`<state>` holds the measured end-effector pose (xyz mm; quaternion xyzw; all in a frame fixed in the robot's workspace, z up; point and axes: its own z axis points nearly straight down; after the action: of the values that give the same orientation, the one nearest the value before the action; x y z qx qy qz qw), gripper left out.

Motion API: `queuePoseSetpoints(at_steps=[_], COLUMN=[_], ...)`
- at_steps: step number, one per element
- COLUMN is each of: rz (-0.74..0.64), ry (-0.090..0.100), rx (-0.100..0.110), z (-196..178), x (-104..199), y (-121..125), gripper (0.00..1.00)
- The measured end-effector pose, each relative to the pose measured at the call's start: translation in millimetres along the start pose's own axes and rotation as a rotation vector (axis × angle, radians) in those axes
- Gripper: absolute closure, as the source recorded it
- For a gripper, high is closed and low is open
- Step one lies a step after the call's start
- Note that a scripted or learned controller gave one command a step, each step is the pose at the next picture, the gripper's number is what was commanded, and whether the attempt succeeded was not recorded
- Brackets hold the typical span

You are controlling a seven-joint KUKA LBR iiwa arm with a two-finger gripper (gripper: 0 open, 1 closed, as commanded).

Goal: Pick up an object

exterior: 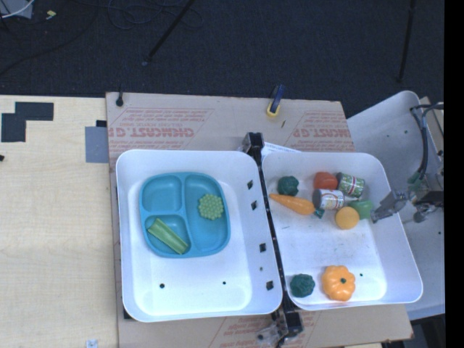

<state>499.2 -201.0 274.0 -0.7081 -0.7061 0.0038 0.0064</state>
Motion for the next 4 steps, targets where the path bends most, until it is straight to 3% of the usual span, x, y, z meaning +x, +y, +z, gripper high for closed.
queuePoseSetpoints(at_steps=[1,4], rz=[-0.003,-0.003], ry=[-0.002,-0.001], rx=[-0.011,-0.008], z=[-6,163], x=[0,-8], y=[2,4], gripper=[0.0,0.0])
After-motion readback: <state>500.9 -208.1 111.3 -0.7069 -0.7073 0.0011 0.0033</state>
